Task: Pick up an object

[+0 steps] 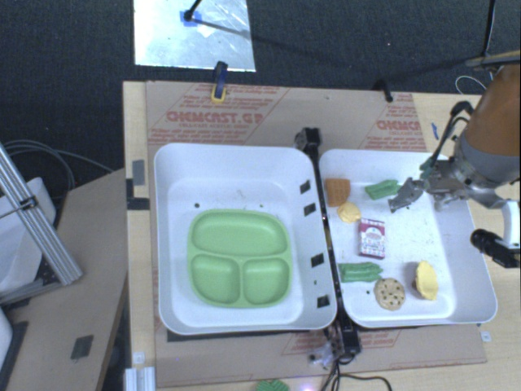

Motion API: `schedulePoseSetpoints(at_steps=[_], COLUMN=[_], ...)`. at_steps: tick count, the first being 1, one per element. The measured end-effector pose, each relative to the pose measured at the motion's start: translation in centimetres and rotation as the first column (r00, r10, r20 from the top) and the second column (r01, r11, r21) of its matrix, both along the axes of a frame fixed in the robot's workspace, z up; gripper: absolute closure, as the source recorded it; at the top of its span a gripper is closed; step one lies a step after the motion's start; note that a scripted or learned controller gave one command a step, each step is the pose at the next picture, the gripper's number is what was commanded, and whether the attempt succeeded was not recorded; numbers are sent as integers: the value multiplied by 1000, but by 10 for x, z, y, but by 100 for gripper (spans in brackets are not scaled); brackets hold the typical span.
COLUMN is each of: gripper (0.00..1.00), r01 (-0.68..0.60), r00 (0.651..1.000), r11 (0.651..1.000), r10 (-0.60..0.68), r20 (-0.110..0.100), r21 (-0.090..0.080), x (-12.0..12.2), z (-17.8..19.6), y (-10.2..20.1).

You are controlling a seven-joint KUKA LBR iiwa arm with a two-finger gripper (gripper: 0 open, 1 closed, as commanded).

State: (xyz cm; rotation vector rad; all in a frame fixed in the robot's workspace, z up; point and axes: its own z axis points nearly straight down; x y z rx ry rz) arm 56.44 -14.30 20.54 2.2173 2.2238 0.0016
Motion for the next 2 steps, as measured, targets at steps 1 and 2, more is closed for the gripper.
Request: schedulePoseSetpoints(at_steps=[1, 2], gripper=[0, 0], r01=[-5, 3], r00=[1000, 1000], r11=[1000, 1000], r10=[5, -3], r20=[-2, -10], r21=[3, 1], x=[-55, -57], z=[14, -85], y=[58, 47])
